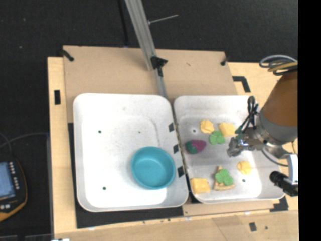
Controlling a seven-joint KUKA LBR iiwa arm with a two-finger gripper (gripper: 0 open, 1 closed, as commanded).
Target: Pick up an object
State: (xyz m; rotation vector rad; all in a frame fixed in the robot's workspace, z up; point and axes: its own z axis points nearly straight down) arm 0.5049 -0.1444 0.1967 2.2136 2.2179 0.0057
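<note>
1. The left bin [100,114] sat left of centre, with a blue bowl [152,167] in its lower right part.
2. The right bin [210,103] held small pieces: a purple-and-green one [196,146] near its left wall, yellow ones [206,126] higher up, a yellow block [200,186] and a green-topped piece [223,178] toward the lower edge.
3. The gripper [235,147] hung over the bin's right-centre, just beside a green piece [217,138]; how far it was open could not be told, and nothing showed between its tips.
</note>
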